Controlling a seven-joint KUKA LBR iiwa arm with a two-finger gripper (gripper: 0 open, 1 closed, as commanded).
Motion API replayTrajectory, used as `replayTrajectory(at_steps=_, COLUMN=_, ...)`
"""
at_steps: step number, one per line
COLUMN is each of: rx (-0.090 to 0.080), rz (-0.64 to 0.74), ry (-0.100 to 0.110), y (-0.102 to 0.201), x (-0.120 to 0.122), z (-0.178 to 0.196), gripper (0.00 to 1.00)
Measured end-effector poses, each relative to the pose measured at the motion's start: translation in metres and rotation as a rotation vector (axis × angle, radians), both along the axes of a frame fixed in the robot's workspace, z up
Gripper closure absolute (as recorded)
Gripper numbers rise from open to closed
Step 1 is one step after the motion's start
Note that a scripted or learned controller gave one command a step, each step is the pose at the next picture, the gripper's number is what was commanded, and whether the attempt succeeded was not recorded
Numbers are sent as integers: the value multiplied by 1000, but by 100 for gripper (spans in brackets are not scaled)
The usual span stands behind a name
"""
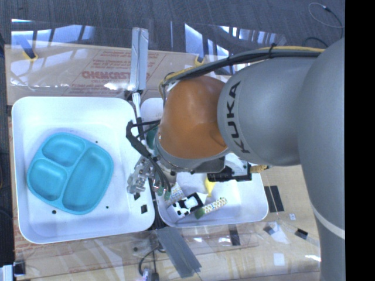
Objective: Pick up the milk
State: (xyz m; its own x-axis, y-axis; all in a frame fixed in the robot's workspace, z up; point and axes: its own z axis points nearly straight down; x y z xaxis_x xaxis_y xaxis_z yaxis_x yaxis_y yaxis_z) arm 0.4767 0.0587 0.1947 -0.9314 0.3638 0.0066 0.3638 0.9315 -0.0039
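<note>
The left bin (23,157) on the worktop (70,69) held one item: a light blue divided plate (70,171) with three compartments, lying flat in the left half of the bin, with a few small dark specks on the white floor beside it. The right bin (258,206) was largely covered by the arm (263,116), whose orange band (190,119) and grey body hung over its rear and centre. In the exposed front strip of that bin lay a small carton patterned in black and white patches, taken to be the milk (188,204); it lay tilted near the front wall, slightly left of the bin's middle. Its printed detail was too small to read. Just right of it, touching or nearly so, lay a pale speckled stick-shaped item (214,205), and a small yellow object (209,186) sat behind these, partly under the arm. A white rounded object (151,106) showed at the rear left corner of the right bin, beside the arm. The gripper (143,180) hung over the divide between the two bins, to the left of the milk and apart from it. Whether the fingers were spread or closed could not be determined; nothing was seen between them.
</note>
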Motion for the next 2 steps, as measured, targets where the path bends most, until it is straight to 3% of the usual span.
replayTrajectory(at_steps=1, rx=-1, rz=-33, ry=-2, y=54, x=-1, z=5, gripper=100)
replayTrajectory(at_steps=2, rx=-2, rz=-28, ry=2, y=55, x=0, z=12, gripper=100)
